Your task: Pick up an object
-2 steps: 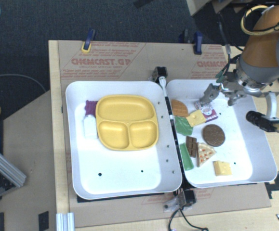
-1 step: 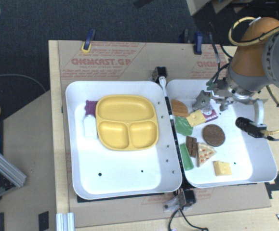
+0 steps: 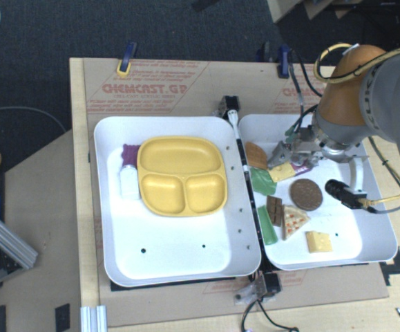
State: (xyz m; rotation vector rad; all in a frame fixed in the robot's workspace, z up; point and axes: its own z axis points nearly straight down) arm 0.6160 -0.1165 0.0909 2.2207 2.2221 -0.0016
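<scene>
Reaching in from the right, the grey arm's gripper (image 3: 291,156) hangs low over the right white bin (image 3: 372,241), beside a pale yellow wedge (image 3: 282,172) and a round brown cookie (image 3: 306,194), likely candidates; its grasp state I cannot tell.

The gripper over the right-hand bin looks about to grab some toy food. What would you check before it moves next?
1. Gripper is over the right bin: ok.
2. Something lies beneath it: ok, a pale yellow piece and a green piece sit close by.
3. Fingers open enough to grasp: cannot tell.
4. Target stands apart from its neighbours: not ok, the pieces at the bin's left crowd together.
5. Easier targets exist: ok, the brown round cookie and cheese cube lie more apart.
</scene>
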